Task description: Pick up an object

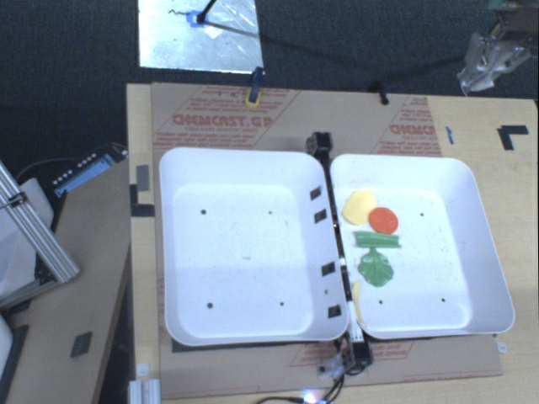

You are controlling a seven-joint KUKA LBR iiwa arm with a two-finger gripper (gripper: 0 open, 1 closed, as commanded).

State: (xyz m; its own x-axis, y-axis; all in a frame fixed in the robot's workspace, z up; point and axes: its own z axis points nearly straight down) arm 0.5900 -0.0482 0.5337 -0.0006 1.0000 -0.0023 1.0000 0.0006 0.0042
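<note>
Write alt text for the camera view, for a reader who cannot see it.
Two shallow white bins sit side by side on a bench; the right bin holds a yellow rounded piece, a flat orange-red disc, a green bar and a green leaf-shaped piece near its left wall. The end effector hangs at upper right, beyond the bins.

White bins [244,162]; yellow [360,207], orange [384,220], green [376,268] toys

light: even, overhead | glare: foil sheet [200,22] top left | shadows: faint | focus: soft, grainy throughout
</note>
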